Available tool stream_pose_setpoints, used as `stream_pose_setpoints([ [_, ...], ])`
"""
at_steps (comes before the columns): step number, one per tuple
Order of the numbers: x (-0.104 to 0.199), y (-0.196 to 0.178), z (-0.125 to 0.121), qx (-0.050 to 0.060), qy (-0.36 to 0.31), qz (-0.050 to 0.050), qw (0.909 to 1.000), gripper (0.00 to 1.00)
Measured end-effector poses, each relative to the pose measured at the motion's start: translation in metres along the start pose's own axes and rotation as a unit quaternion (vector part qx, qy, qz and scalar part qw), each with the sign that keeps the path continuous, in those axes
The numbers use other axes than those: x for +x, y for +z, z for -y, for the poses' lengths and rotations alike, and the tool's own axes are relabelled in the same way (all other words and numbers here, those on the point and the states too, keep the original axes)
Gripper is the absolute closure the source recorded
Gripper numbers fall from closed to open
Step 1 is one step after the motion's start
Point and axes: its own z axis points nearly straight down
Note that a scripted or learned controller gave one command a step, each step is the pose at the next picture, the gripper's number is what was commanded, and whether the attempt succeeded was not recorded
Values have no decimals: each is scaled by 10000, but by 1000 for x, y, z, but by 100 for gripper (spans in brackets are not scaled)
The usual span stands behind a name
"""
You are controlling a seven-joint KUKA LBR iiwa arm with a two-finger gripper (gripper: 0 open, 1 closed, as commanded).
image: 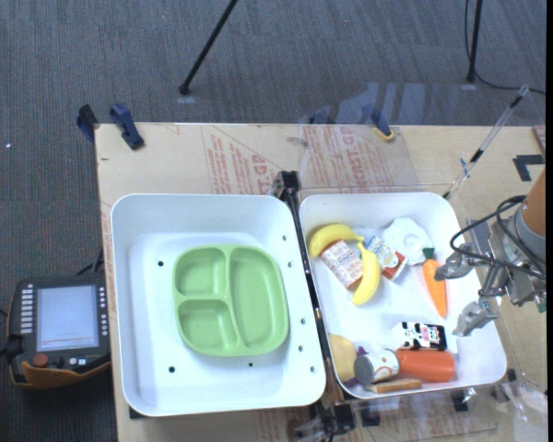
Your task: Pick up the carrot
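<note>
orange and tapered, the carrot (434, 285) lies in the right bin (487, 339) near its right wall, green top toward the far end, tip toward the near end, so its long axis runs roughly front to back. the pincer (467, 291) hangs just to the right of it, over the bin's right edge, its two fingers spread apart with nothing between them. the move is a short shift left, with the fingers closing across the carrot's width. a banana (355, 256) and a snack packet (343, 263) sit further left, a small dark carton (420, 334) just in front; none block the way.
</note>
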Motion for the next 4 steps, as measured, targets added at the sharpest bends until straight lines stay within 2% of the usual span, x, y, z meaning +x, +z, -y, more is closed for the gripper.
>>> stream_pose_setpoints([
  [1,-44,95,5,20,-224,79,9997,0],
  [2,-44,88,2,13,-262,57,9996,100],
  [3,2,94,-4,84,-1526,294,9878,100],
  [4,-2,83,-6,94,-1560,334,9871,100],
])
